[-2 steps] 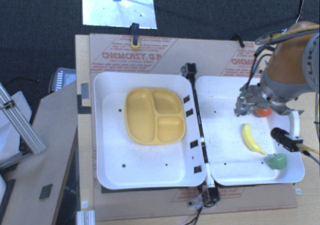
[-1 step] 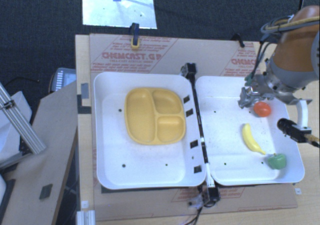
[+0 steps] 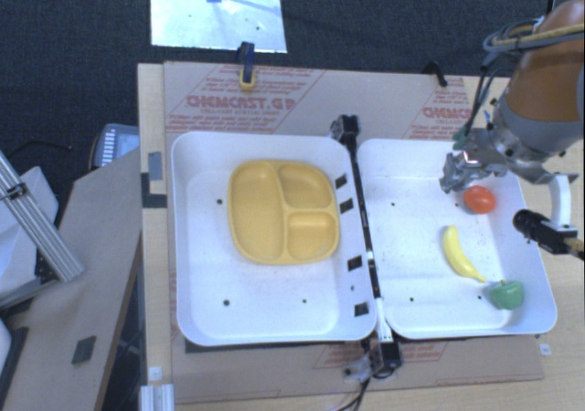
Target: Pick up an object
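Three small things lie in the right-hand shallow white bin: a round orange-red ball-like fruit near the far right, a curved yellow plastic banana just below and left of it, and a green rounded fruit-shaped piece down in the near right corner. The left-hand white bin holds a yellow divided plastic tray with three compartments, lying flat in the middle.

From where I stand, the metal two-finger gripper on the grey and orange arm hangs low over the right bin, just up and left of the orange-red fruit, very close to it or perhaps touching. Whether the claw is spread or closed I cannot tell; the tips are a blur of metal, and nothing plainly sits between them.

My worry is the offset. If the claw goes down where it is, it looks likely to meet the fruit's edge, not straddle it, and a round smooth thing would probably roll off toward the bin wall or into the banana. A pinch off-centre could squirt it out sideways. The tips could also strike the bin floor and close on nothing.
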Controlling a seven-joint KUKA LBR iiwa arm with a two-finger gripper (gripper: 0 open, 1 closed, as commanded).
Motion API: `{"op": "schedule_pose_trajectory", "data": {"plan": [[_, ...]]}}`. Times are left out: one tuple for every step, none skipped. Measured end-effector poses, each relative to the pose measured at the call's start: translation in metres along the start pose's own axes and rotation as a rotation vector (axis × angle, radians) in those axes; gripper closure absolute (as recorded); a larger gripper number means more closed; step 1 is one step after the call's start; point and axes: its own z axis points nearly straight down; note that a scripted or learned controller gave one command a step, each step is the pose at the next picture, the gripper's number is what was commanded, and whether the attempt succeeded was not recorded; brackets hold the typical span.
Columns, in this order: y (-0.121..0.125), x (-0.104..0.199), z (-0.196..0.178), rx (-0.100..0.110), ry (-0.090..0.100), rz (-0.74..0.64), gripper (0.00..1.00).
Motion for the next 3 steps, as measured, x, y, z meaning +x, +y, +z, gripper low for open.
{"op": "schedule_pose_trajectory", "data": {"plan": [[0.005,0.060,-0.002,0.002,0.003,-0.006,1.00],[0.014,0.117,-0.004,0.001,0.003,-0.006,1.00],[0.022,0.174,-0.003,0.002,0.003,-0.006,1.00]]}}
